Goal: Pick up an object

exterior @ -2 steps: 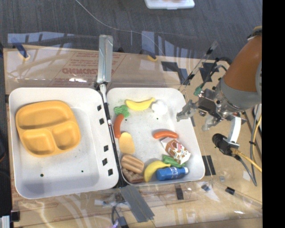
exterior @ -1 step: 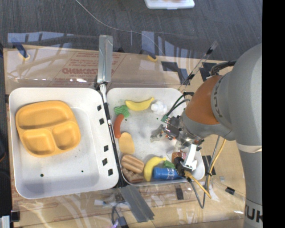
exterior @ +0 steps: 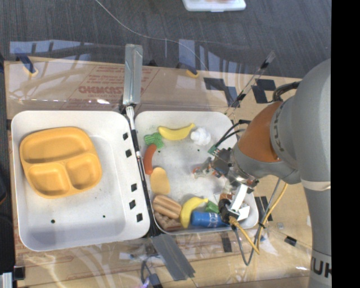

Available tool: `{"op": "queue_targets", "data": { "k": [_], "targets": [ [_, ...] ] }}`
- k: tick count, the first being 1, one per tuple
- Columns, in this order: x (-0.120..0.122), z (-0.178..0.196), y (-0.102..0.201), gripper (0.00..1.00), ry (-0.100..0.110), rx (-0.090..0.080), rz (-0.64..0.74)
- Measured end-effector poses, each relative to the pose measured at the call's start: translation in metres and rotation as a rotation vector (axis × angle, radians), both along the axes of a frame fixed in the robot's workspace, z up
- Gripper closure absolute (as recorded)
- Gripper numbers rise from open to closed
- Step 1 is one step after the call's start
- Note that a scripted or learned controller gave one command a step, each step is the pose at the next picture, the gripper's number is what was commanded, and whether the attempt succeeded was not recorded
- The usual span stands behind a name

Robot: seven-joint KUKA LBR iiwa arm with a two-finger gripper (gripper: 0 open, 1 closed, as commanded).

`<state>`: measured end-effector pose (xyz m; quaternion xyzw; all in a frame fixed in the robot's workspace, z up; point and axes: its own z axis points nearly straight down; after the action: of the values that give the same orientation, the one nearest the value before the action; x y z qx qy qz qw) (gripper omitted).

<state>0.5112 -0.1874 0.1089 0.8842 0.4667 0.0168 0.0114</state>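
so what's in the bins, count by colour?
Yellow: 3 — sectioned tray, banana, second banana
Tan: 2 — bread slice, hot dog bun
Orange-red: 1 — carrot
White: 1 — small lump
Blue: 1 — can
Total: 8

You see a dark grey carpet floor (exterior: 67, 19) behind the bench; a thin cable (exterior: 121, 25) runs across it, and a white flat thing (exterior: 214, 4) lies at the top edge. The bench top (exterior: 73, 84) is brown cardboard under shiny clear plastic; light reflects on it, and strips of grey tape (exterior: 174, 256) hold it near the front.
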Motion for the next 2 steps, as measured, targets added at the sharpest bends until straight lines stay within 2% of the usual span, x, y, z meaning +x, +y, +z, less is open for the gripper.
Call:
{"op": "queue_targets", "data": {
  "k": [1, 2],
  "targets": [
    [0.0, 0.0, 0.0, 0.0, 0.0, 0.0, 0.0],
    [0.03, -0.018, -0.014, 0.0, 0.041, 0.013, -0.338]
  ]
}}
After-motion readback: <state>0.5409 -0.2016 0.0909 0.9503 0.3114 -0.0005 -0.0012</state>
